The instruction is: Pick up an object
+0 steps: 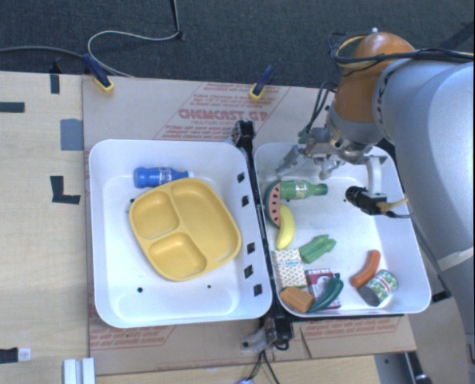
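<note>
Grey and orange-banded, the arm (417,94) reaches in from our right, and we see its gripper (316,160) low over the far end of the right bin (397,238), just above a green bottle (300,190) lying on its side; we cannot tell how its fingers stand. Near the bottle we find a watermelon slice (273,202), a banana (286,227), a green pepper (317,248), a sausage (365,268) and a can (380,286). We see a yellow divided plate (185,228) and what looks like a blue bottle (159,176) in the left bin (109,238).

Single fixed camera above bench, slanted down on both bins (109,238).
</note>
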Controlling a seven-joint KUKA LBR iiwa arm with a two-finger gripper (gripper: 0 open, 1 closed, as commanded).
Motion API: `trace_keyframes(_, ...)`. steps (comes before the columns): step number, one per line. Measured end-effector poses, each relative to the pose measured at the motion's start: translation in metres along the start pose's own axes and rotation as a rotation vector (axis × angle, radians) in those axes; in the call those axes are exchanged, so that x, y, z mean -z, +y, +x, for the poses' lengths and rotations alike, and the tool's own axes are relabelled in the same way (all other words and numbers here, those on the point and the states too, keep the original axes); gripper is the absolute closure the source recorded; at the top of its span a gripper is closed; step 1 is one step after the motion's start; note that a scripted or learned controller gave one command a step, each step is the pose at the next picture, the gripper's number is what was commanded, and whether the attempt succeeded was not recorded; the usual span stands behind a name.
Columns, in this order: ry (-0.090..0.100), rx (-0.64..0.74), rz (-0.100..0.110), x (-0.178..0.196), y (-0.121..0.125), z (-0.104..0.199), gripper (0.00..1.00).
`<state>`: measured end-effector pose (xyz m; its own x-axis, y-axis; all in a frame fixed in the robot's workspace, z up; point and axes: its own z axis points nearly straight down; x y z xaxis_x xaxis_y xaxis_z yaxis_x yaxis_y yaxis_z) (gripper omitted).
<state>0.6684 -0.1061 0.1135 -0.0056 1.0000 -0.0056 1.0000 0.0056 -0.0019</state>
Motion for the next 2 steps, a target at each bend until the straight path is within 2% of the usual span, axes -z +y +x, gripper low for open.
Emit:
trace_keyframes(1,0.004,-0.005,-0.001,-0.0289,-0.0002,0.0103,0.0)
trace_keyframes(2,0.003,-0.004,-0.002,-0.019,0.0,0.0101,1.0)
